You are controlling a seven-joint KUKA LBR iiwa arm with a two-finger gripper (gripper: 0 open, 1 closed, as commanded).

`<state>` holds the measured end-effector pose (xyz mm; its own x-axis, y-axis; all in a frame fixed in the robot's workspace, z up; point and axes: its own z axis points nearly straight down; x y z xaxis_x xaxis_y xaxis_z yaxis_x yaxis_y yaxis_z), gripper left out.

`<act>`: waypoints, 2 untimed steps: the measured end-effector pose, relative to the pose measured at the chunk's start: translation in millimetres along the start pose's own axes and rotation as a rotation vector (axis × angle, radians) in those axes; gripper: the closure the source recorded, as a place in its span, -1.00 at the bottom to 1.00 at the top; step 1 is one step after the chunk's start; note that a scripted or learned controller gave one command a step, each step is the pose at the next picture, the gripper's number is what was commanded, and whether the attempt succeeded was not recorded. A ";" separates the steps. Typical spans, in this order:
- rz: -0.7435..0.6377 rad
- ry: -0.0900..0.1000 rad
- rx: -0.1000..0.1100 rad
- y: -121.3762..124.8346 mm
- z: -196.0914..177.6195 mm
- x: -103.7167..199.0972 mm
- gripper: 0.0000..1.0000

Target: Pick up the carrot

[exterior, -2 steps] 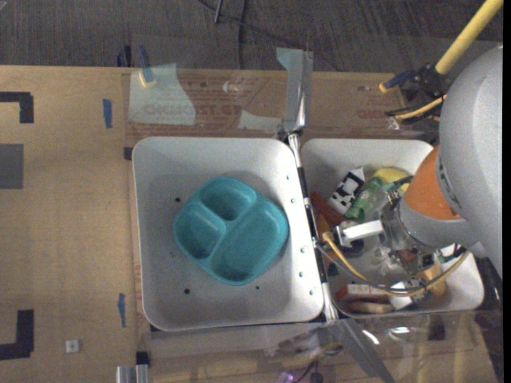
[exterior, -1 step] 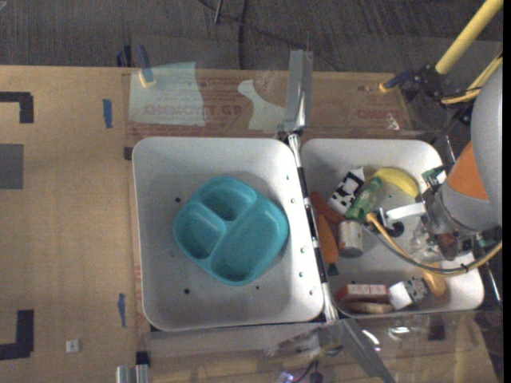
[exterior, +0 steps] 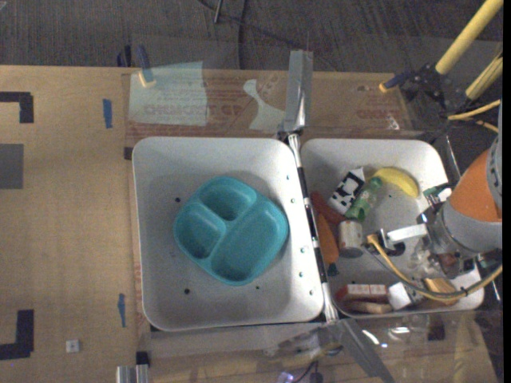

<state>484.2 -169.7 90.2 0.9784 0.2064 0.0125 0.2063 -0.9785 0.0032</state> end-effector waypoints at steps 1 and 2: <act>-0.008 -0.015 0.006 11.3 -5.2 0.0 1.00; 0.006 -0.009 -0.001 24.5 1.6 49.7 1.00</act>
<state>537.9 -183.4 89.3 0.9797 0.2004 0.0037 0.2004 -0.9797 0.0037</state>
